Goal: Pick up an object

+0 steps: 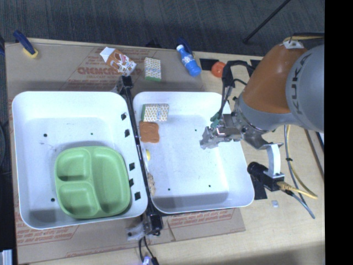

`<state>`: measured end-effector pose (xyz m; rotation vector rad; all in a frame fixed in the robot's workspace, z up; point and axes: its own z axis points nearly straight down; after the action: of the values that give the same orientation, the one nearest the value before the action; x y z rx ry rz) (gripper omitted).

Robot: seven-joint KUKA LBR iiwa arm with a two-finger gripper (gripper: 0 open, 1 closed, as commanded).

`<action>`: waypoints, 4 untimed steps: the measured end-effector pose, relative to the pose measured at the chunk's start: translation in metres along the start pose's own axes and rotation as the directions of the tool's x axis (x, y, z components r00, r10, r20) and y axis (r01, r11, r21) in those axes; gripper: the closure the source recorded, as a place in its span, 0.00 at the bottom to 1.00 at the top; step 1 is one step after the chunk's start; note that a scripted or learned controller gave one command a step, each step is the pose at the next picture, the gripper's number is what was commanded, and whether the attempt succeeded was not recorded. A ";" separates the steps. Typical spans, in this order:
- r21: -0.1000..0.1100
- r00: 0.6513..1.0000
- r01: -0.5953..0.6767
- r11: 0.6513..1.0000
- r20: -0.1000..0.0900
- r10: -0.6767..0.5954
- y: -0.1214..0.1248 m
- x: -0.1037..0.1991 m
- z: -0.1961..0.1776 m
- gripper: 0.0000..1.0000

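Observation:
My gripper (208, 139) hangs over the right part of the right bin (193, 195), with bare white floor beneath it. A green-and-white patterned packet (155, 112) lies in that bin's far left corner. Just in front of the packet sits an orange-brown lump (149, 132). A small yellow piece (147, 155) rests against the bin's left wall. These three lie well to the left of my gripper. Nothing shows between the fingers.
The left bin (33, 115) holds a green divided tray (91, 181). Beyond the bins on the cardboard lie a snack wrapper (118, 61), a small patterned packet (153, 68), a blue bottle (189, 60) and an orange ball (218, 68). A blue-and-yellow clamp (26, 43) sits far left.

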<state>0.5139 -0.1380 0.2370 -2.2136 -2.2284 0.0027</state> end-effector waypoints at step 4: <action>0.001 1.000 -0.001 1.000 0.000 0.001 -0.038 0.021 0.007 0.00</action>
<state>0.4762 -0.1171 0.2298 -2.2148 -2.2263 0.0031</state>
